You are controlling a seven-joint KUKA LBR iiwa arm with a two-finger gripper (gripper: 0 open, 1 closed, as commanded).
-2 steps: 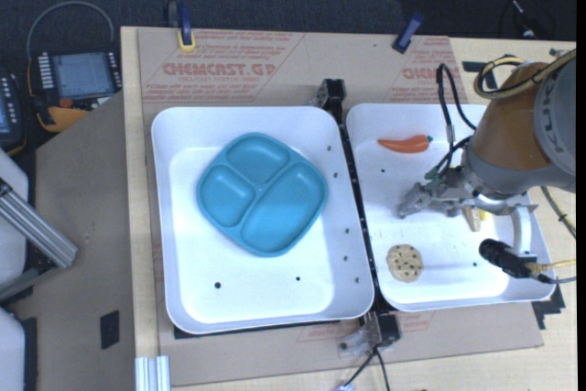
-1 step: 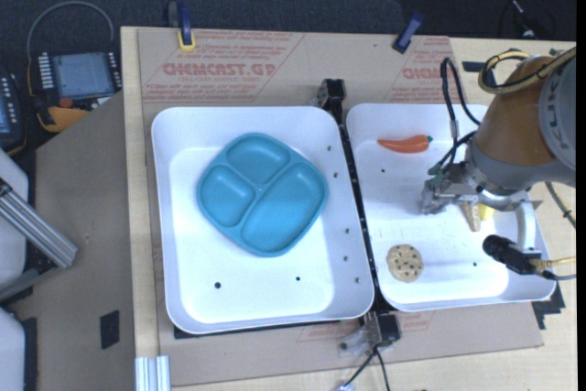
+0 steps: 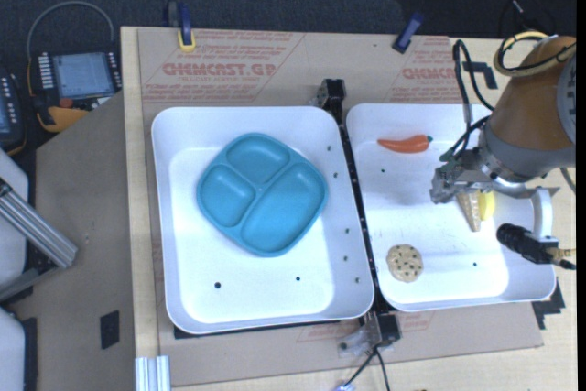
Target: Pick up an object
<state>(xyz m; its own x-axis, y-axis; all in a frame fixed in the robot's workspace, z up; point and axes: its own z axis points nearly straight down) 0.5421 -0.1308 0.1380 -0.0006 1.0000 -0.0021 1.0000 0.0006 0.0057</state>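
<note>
In the right bin [image 3: 430, 288] lie a red chili pepper [image 3: 404, 143] near the far wall, a round speckled cookie [image 3: 404, 262] toward the front, and a pale yellow object [image 3: 477, 208] at the right. My gripper [image 3: 452, 185] hangs low over the bin's right half, between the pepper and the cookie. It sits just left of and above the yellow object, whose upper end is hidden under the wrist. I cannot tell whether the gripper touches that object.
The left bin [image 3: 183, 279] holds a blue divided plate [image 3: 262, 193] lying flat in its middle. A black divider runs between the two bins. Cables and the arm's grey and orange body [image 3: 536, 119] crowd the right bin's far right side.
</note>
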